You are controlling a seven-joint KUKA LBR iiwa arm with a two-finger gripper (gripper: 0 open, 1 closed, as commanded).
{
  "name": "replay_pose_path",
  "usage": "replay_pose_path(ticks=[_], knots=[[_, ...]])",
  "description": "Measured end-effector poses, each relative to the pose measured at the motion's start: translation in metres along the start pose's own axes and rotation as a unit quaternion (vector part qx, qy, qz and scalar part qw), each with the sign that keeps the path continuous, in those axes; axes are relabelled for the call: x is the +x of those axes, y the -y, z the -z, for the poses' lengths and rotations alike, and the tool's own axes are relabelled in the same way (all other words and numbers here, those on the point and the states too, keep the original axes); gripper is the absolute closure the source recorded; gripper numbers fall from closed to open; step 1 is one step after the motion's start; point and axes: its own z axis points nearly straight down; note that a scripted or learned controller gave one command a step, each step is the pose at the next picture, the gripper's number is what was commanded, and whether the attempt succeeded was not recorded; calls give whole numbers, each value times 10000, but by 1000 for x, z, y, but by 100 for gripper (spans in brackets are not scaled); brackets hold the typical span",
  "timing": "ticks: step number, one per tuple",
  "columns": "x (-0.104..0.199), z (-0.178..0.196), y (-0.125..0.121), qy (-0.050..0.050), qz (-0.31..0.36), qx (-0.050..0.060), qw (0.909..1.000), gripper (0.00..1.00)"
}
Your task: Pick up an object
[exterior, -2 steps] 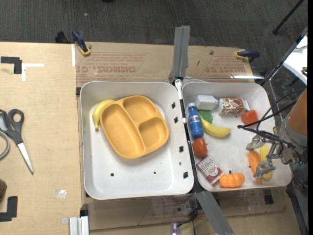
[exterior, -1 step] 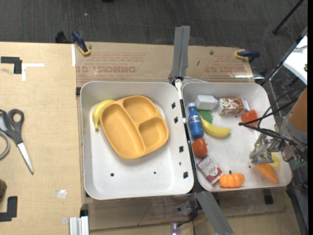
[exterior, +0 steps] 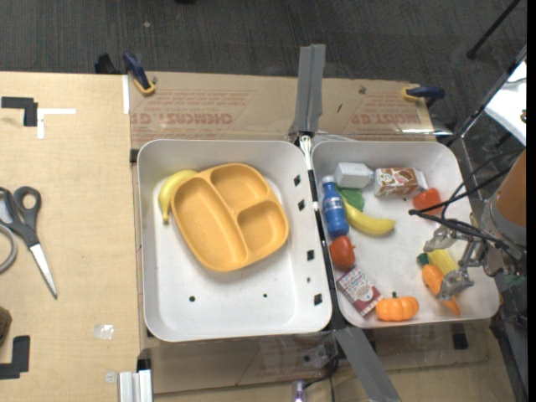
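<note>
**Robot gripper low in the right bin, among toy food**

The gripper [exterior: 452, 266] sits near the right bin's [exterior: 435, 151] right wall, its fingers spread over a yellow-and-orange toy [exterior: 439, 268]; whether they grip it is unclear. Nearby lie a blue bottle [exterior: 334, 208], a banana [exterior: 369, 220] and a small pumpkin [exterior: 397, 308]. Mirrored red print on the cardboard [exterior: 209, 111] behind is unreadable. The arm is cut off at the right edge.

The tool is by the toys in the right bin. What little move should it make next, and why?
Probably a small drop straight down. The tool hangs at the right bin's right side, over the yellow and orange toys, and nothing shows between its fingers.
</note>
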Motion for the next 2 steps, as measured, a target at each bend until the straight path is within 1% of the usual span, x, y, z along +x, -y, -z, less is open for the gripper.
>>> replay_pose_path(ticks=[1,2], knots=[[9,-20,-5,-76,-89,-16,9999,0],[7,-11,-6,-55,-78,-10,10000,100]])
